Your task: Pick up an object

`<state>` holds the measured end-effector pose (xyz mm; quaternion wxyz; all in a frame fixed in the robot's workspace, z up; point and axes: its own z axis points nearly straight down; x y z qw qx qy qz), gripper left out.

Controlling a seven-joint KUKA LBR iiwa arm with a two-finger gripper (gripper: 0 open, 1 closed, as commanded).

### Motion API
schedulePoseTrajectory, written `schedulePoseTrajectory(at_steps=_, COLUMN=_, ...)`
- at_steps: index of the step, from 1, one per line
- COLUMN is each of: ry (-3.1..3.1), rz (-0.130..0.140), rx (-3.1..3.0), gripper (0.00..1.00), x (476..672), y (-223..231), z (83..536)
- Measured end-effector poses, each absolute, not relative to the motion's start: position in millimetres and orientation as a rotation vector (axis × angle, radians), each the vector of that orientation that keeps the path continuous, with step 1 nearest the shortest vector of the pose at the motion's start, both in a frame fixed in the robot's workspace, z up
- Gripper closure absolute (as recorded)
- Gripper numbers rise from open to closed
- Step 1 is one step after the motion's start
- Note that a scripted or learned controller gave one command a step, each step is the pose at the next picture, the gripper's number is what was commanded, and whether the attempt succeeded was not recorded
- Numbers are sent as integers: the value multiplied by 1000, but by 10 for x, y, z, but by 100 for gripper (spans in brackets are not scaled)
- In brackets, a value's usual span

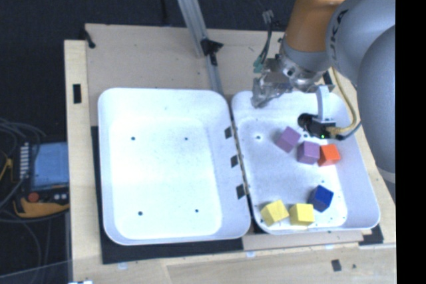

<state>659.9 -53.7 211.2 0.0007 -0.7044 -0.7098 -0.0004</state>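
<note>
The right bin (353, 209) holds several blocks: two purple ones (289, 139) (308, 152), an orange one (329, 155), a blue one (321, 198) and two yellow ones (274, 212) (301, 213). My gripper (261, 98) hangs over the bin's far left corner, above and left of the purple blocks. Nothing shows between its fingers.
The left bin (163, 163) lies beside the right one, with small clips along the shared edge. A slanted metal rail (190, 10) rises behind the bins. A blue device and cables (46, 166) sit off the bench at the left.
</note>
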Motion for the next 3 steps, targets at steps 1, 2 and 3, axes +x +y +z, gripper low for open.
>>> schedulePoseTrajectory(at_steps=1, ry=-2230, rz=-4, rx=-2214, gripper=100, x=6661, y=-81, z=2246)
schedulePoseTrajectory(at_steps=2, ry=-2230, rz=-3, rx=-2214, gripper=100, x=6733, y=407, z=2190)
schedulePoseTrajectory(at_steps=3, ry=-2230, rz=-4, rx=-2214, gripper=100, x=6702, y=851, z=2287)
